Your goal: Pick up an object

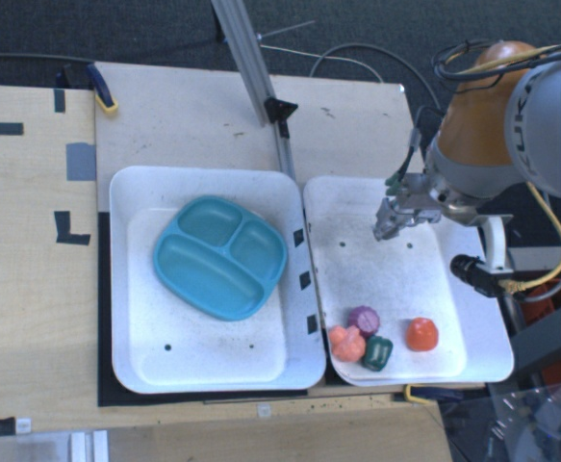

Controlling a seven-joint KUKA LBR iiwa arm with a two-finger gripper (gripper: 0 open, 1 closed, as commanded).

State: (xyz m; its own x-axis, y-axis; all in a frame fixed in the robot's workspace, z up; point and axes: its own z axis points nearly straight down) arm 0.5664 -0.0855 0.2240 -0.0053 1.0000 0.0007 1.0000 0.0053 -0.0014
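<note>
In the camera view you see the gripper (pixel 392 221) in the upper part of the right bin (pixel 410 277), right of the frame's centre, hanging off the grey arm (pixel 497 114) that comes in from the upper right. Whether its jaws are open or closed you cannot tell from here; nothing shows between them.

Your pickable things sit together along the bin's lower edge, well apart from the gripper: a purple piece (pixel 364 319), an orange piece (pixel 347 343) just left of it, a green piece (pixel 377 352) touching both, and a red piece (pixel 421 334) a little to the right.

In the left bin (pixel 140 354) lies a blue divided plate (pixel 220 256).
</note>
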